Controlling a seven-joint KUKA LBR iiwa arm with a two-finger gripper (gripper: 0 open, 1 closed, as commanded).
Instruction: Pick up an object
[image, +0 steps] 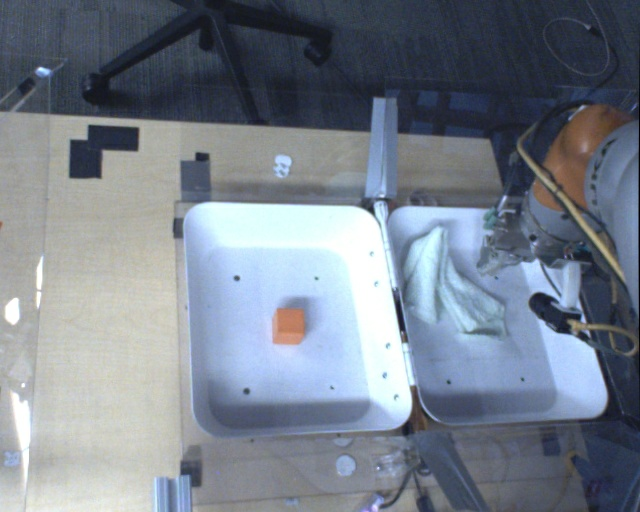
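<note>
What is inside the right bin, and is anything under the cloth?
The right bin holds a crumpled white cloth in its upper left part, with the gripper above its right edge. Bare floor shows elsewhere. Whatever lies under the cloth is covered and cannot be seen.

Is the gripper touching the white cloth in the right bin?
Cannot tell. In the camera view the gripper hangs over the upper right edge of the white cloth, but the slanted look-down hides any gap or contact.

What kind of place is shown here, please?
Probably a robotics lab: a robot arm over two white bins on a wooden bench, with an office chair base on carpet.
</note>
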